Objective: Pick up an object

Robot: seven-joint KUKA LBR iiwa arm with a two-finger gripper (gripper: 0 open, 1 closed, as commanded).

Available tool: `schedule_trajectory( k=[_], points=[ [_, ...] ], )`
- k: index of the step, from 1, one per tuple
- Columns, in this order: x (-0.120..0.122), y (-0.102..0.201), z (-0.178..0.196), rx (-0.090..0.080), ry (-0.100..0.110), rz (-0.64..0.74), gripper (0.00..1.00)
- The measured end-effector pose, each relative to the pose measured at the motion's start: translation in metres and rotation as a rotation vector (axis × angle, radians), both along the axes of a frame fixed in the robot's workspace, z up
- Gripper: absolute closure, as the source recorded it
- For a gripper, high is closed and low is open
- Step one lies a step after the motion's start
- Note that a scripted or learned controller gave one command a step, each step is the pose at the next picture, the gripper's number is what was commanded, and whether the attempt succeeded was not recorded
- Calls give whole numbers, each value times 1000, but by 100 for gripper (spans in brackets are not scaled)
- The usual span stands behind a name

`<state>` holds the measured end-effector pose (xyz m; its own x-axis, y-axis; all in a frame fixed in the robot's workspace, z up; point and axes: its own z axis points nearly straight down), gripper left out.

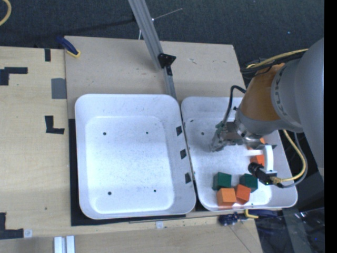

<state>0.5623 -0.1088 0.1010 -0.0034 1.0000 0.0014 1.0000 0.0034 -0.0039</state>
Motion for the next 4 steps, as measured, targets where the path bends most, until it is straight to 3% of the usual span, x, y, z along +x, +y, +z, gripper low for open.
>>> schedule_trajectory(
  k=[1,4],
  points=[
    [2,-4,62,-2,-9,-2,100],
    [-2,-11,188,-2,-7,-1,100]
  ],
)
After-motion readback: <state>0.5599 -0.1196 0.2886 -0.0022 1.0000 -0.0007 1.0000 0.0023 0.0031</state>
